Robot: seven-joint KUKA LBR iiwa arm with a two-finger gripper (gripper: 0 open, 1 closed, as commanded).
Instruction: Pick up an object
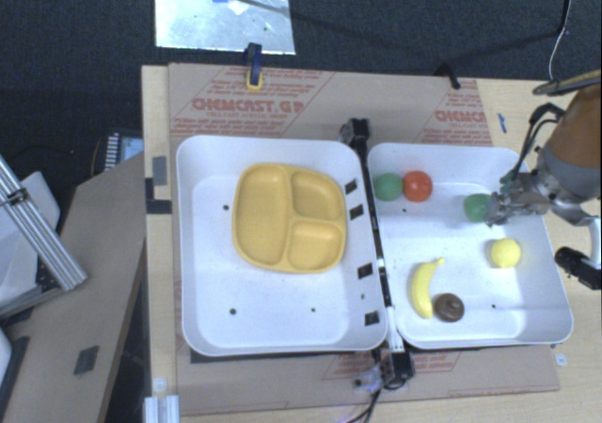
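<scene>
Hand [499, 210] low in right bin [555, 318], touching green ball [476, 206] on its left; grip state impossible to tell. Ball probably light, smooth, round, prone to rolling: best pinched across middle. Yellow ball [505, 253] just below, banana [424, 287] farther down-left.

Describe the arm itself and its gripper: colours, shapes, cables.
The arm is a rounded grey body with an orange band above the wrist. Thin dark cables loop along its left side. The gripper is a small grey and dark metal block, too blurred for finer detail.
</scene>
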